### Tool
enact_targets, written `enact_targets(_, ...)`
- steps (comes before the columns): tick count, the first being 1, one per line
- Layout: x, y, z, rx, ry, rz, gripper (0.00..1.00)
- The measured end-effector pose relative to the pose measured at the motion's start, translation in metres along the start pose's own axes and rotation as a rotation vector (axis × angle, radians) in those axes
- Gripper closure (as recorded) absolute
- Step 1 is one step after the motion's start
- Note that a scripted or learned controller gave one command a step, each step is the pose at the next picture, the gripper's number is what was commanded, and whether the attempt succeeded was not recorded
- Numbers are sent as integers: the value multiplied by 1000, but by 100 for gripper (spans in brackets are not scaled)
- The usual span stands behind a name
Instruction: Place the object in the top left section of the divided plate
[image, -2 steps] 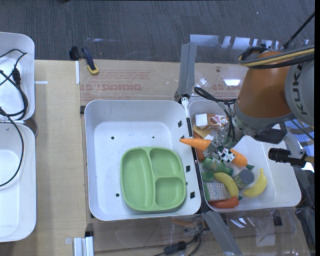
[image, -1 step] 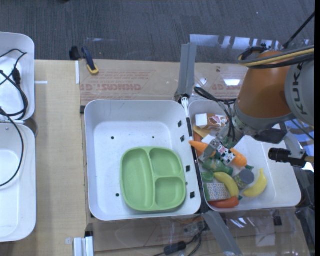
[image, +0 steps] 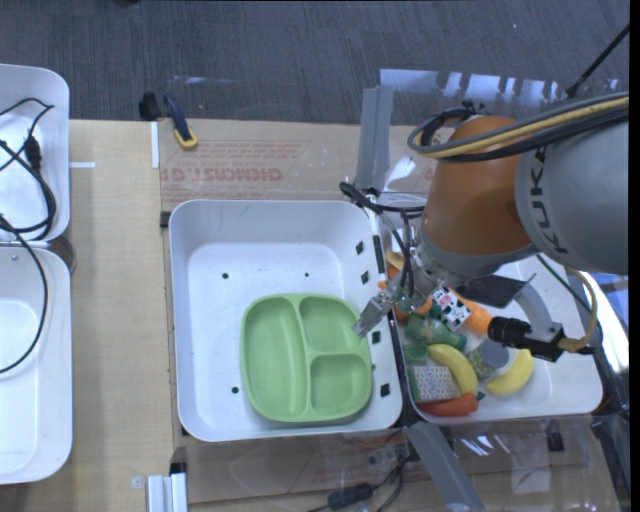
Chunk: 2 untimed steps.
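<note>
The green divided plate (image: 303, 357) lies in the left white bin (image: 200, 300), toward its near right corner, with one long section on its left and two smaller ones on its right. All three sections look bare. My gripper (image: 386, 300) hangs low over the wall between the two bins, just off the plate's upper right edge. The orange wrist band (image: 470, 190) and grey arm hide much of the right bin. Toy food lies in a heap just right of the gripper. I see nothing clearly held.
The right bin (image: 570, 395) holds two yellow bananas (image: 455, 365) (image: 513, 373), a red pepper (image: 447, 405), an orange piece (image: 478, 318), a white dotted block (image: 453, 309) and green items. Cables run across the arm. White equipment stands at the far left.
</note>
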<state>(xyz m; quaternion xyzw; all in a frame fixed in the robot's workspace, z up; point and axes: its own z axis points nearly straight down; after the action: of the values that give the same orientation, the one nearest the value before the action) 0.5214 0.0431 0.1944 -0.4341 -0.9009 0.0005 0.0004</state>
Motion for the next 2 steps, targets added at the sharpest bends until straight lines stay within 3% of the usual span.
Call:
enact_targets(1,-2,0,-9,-1,-2,6,100)
enact_targets(2,62,16,-9,0,0,-59,100)
